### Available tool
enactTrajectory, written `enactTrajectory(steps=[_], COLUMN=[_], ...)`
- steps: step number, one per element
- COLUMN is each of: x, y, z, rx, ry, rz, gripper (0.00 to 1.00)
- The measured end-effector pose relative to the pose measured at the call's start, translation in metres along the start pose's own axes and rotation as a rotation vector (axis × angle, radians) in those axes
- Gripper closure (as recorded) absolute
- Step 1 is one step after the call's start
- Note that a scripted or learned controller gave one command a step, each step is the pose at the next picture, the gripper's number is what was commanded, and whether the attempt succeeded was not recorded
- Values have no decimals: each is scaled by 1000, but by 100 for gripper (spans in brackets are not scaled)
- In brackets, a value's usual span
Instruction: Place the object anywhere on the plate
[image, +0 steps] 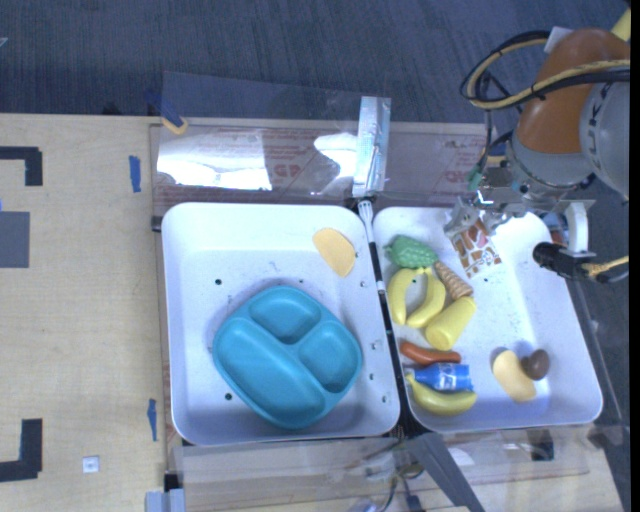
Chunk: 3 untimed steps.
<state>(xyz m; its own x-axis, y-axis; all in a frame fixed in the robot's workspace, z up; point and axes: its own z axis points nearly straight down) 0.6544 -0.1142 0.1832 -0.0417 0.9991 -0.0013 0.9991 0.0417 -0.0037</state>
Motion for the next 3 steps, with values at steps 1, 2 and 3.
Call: enactTrajectory(steps=[1, 2, 3], x=[91, 160, 220], y=[-46, -96, -137], z=[1, 0, 48], rx=[1, -3, 2], ry=[4, 3, 2], rz=[-86, -100, -42], gripper=[100, 100, 100])
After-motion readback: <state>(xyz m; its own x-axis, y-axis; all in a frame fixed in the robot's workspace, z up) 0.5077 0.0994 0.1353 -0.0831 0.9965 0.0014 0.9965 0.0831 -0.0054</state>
